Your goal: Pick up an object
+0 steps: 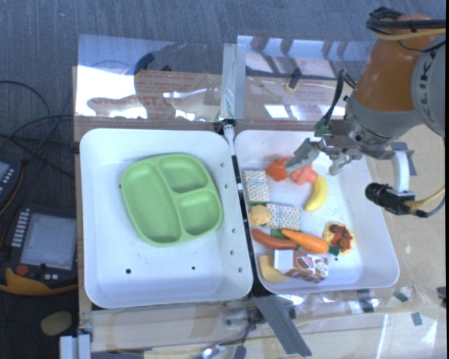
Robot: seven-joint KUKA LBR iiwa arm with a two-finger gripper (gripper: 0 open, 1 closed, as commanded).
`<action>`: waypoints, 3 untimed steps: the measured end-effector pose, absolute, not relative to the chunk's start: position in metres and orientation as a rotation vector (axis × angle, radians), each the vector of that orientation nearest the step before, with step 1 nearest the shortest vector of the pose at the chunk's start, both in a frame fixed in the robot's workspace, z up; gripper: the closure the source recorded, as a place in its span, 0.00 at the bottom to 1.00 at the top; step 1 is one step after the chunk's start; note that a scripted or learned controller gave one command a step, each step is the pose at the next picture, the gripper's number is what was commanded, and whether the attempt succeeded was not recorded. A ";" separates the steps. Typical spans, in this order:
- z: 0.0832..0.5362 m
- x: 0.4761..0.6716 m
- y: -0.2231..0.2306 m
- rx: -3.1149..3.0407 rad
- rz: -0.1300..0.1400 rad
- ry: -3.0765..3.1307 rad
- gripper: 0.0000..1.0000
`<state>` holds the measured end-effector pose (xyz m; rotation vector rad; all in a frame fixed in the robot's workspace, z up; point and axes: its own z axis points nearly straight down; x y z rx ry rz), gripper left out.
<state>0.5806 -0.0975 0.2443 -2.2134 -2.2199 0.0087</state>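
At the far left, at about nine o'clock, a tangle of black cables (15, 126) is seen on the grey floor, with a handheld control pendant (37, 249) lying below it near eight o'clock.

The left bin (97, 275) is occupied by a green divided plate (172, 198), which has three compartments and is laid slightly askew at the bin's centre. Nothing is seen on the plate.

The right bin (374, 264) is crowded with toy food. Against its left wall, at nine o'clock within the bin, a checkered cracker piece (255, 186) is placed, and a second patterned piece (286, 216) is set just below and right of it. A pale yellow lump (260, 215) is found beside these. A sausage (272, 238) and an orange carrot (304, 239) are laid side by side towards six o'clock, touching. At the bin's bottom edge a slice of meat (310, 265) is rested next to a white block (283, 259). A small pizza-like piece (339, 236) is seen at four o'clock. A banana (317, 193) is stood near the centre, and an orange-red piece (290, 170) is located at eleven o'clock of it.

The gripper (322, 155) is held over the upper part of the right bin, at about twelve o'clock, just above the orange-red piece and the banana. Its fingers are spread apart and nothing is caught between them.
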 end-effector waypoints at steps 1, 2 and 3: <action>0.227 0.553 -0.135 -2.332 0.008 -2.096 0.00; 0.219 0.528 -0.136 -2.350 0.008 -2.075 0.00; 0.092 0.574 -0.176 -2.265 0.002 -2.175 0.00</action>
